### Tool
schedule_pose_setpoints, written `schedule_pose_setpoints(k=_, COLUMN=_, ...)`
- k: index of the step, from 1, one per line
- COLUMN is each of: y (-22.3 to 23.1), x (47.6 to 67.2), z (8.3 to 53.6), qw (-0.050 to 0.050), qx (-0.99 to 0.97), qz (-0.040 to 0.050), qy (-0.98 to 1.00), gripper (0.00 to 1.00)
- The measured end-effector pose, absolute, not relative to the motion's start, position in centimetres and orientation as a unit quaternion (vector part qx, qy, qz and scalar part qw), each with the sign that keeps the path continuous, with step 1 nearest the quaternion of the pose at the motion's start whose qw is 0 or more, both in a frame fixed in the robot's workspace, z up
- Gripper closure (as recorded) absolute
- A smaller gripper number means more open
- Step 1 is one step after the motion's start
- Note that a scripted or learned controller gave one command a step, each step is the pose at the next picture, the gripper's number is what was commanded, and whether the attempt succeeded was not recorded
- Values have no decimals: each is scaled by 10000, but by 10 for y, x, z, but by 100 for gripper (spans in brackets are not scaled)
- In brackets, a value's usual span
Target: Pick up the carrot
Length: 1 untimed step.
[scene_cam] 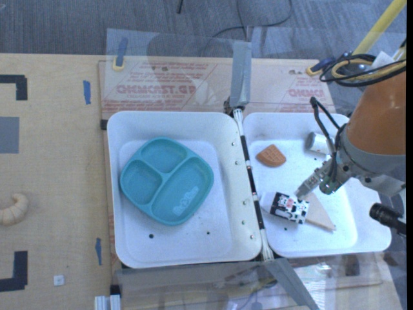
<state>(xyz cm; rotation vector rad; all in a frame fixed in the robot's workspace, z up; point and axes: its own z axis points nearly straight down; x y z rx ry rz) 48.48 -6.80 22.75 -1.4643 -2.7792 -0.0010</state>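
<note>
Right bin (361,241): carrot (271,155) lies apart from tool (306,189).

The left bin (129,250) holds a divided plate (166,181). In the right bin (361,241), a carrot (271,155) lies near its left edge; a carton (289,208), perhaps touching a wedge (320,219), sits toward the front.

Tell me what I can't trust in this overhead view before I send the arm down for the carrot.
- Orange piece, camera view: too small to confirm it is the carrot.
- Gripper: blurred; whether it touches anything is unclear.
- Grey cylinder: small, its right end crossed by a black cable; unidentifiable.
- Tan wedge: whether it runs under the black-and-white box is unclear.
- Right bin: its right side is covered by the arm.
</note>
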Motion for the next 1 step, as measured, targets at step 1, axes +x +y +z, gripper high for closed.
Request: schedule_pose_setpoints(k=1, y=-61, x=495, z=218, qw=-5, qx=-3377, qz=-6, qy=-9413, gripper=100)
